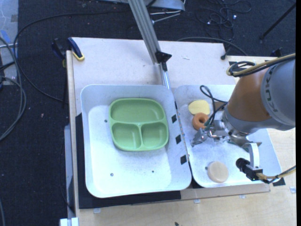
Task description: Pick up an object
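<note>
The fingers [201, 136] are seen low in the right bin [268, 140], pointing toward the left. Whether they are open or closed cannot be told, because they are small and blurred. Nothing can be seen held between them. An orange ring [201, 121] lies just above the fingers, very near them, and it cannot be told if it is touched. A yellow round piece [198, 107] is found right behind the orange ring, touching it or almost so. A pale tan round piece [218, 172] lies near the front of the same bin, apart from the fingers. The grey arm [263, 102] with its orange band is stretched over the right side of this bin, and a black cable is looped beside it.

In the left bin [94, 173] a green plate [139, 124] is placed. The plate is split into three parts: one long part at the back and two smaller parts at the front. Both bins are set side by side on the pale tabletop [117, 55]. A slanted metal pole [146, 25] is seen behind the bins.
</note>
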Available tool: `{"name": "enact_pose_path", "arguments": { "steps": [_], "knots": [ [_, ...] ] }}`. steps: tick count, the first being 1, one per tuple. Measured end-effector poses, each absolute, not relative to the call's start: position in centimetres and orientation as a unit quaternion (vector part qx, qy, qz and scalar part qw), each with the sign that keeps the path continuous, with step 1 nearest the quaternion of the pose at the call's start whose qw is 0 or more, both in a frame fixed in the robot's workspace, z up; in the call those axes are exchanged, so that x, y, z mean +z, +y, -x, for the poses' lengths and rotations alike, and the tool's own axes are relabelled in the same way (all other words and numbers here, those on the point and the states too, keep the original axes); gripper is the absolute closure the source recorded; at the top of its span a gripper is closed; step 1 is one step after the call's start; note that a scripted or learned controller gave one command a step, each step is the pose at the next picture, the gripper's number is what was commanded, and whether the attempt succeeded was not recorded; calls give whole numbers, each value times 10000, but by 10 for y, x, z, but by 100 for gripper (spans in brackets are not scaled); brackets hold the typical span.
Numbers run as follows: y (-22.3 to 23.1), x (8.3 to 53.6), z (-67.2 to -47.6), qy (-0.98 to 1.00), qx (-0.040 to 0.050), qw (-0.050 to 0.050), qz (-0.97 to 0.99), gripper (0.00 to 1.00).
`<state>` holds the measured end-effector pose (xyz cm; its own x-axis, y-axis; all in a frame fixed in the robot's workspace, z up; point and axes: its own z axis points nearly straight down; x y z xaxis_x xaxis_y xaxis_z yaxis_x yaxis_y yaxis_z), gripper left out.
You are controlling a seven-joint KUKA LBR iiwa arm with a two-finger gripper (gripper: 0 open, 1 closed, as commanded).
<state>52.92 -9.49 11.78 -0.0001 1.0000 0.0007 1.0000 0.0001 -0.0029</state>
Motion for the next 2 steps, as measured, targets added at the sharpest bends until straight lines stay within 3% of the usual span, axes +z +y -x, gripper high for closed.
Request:
{"name": "enact_pose_path", "arguments": {
  "steps": [1,2],
  "knots": [
    [-95,130,-529,-7065,2,5,7077,100],
    [-95,179,-540,-7079,-10,-17,7063,100]
  ]
}}
